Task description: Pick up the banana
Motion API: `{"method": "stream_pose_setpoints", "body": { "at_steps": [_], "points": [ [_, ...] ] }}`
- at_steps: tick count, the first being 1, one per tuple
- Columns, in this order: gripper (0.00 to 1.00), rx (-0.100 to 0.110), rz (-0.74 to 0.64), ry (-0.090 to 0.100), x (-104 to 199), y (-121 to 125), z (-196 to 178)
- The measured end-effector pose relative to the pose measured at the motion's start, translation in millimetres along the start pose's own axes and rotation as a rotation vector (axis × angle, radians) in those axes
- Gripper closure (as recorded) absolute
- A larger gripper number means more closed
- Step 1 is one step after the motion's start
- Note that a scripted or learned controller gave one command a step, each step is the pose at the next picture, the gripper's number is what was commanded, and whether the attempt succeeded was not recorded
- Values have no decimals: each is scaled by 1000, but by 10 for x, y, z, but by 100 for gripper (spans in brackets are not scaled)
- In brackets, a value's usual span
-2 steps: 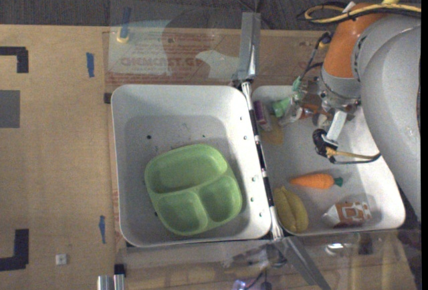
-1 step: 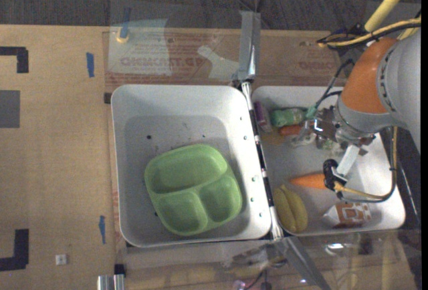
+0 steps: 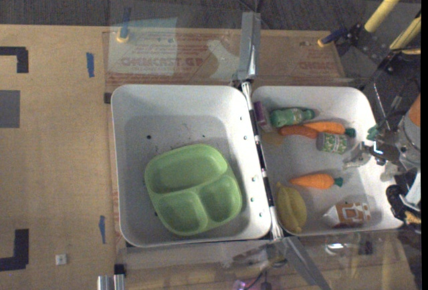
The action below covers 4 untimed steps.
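So we've got a tan wooden bench (image 3: 53, 168) with black corner marks and bits of blue tape, dark carpet behind it, and two shallow white plastic bins sitting side by side on top. The left bin (image 3: 127, 108) has just one thing in it, a light green plastic divided plate (image 3: 193, 188) with three compartments, sitting toward the bin's near right part. The right bin (image 3: 364, 108) is where all the small stuff is: a green plastic bottle (image 3: 291, 115) lying on its side near the far edge, a long orange toy carrot (image 3: 312, 129) just in front of it, a small green and white can (image 3: 334, 142) right beside that carrot's tip, a second shorter orange carrot (image 3: 314, 181) around the middle, and a little white and orange carton (image 3: 350, 213) toward the near right corner. The yellow-green banana (image 3: 291, 208), our target, lies in the near left corner of the right bin, pretty much against the divider wall, well apart from the arm. The grey two-finger gripper (image 3: 364, 154) comes in at the right edge over the right bin, close to the can, and honestly we can't tell how it's set from this angle. Nothing is visibly held.
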<state>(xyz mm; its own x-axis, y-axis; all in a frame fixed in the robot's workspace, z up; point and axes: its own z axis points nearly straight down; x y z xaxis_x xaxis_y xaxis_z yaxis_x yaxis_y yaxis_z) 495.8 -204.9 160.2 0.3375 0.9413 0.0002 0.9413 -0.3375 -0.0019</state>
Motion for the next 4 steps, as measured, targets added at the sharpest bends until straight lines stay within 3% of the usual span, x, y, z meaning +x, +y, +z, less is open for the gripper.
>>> {"method": "stream_pose_setpoints", "body": {
  "at_steps": [1, 2, 3, 4],
  "points": [
    [0, 1, -38, 0, 276, -281, 128],
    [0, -8, -136, -2, 860, -471, 725],
    [100, -13, -130, -3, 833, -458, 621],
    [100, -15, -560, -6, 110, -182, 710]
  ]
}}
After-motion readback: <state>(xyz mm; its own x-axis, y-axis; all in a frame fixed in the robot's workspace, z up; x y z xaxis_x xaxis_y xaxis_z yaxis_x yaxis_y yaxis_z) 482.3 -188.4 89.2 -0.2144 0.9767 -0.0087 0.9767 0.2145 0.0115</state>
